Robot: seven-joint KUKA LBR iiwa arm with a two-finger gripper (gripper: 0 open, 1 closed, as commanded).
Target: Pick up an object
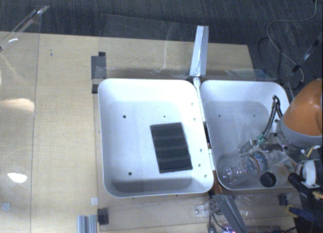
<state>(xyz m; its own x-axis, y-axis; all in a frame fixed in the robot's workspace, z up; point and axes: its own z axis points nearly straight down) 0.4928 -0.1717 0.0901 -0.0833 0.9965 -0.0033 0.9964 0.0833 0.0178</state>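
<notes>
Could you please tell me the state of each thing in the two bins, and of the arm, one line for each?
Black ridged pad: lying flat in the left bin, apart from its walls.
Clear plastic bottle: lying on its side in the right bin, near the front wall.
Arm: reaching over the right bin's right side, above the bottle end.

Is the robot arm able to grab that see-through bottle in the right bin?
Probably yes. The clear plastic bottle lies uncovered in the right bin, and the gripper is right beside it with nothing between them.
</notes>
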